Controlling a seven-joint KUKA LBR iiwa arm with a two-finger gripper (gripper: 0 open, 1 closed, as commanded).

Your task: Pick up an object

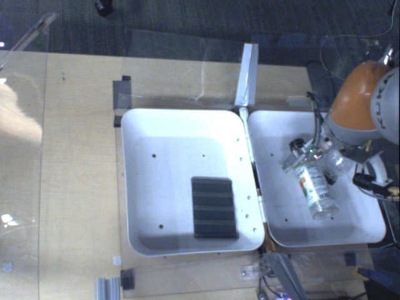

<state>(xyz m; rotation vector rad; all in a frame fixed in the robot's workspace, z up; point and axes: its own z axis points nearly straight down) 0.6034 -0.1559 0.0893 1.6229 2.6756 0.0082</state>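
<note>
- White plastic bins are sitting side by side on a pale wooden bench [75, 186]; the left bin [144, 167] and the right bin [362, 227] are touching along their shared edge.
- Left bin is holding one item: a dark ribbed block [214, 207], lying flat near the front wall, toward the bin's right half.
- Right bin is holding a clear bottle [316, 189] with an orange-and-white label, lying on its side, running from the bin's middle down toward the front right.
- Bottle's upper end is lying right at the gripper; its lower end is resting on the bin floor, apart from the front wall.
- Grey arm with its orange band [355, 102] is reaching in from the right, over the right bin's back right part.
- Gripper [310, 154] is hanging low over the bin at the bottle's upper end; metal parts are overlapping the bottle there.
- Jaw state: cannot tell. The view is too cluttered at the tip to judge the opening, or whether the bottle is sitting between them.
- Clear panel is standing along the bench's left side, catching glare.
- Grey upright strip [247, 74] is standing behind the seam between the two bins.
</note>
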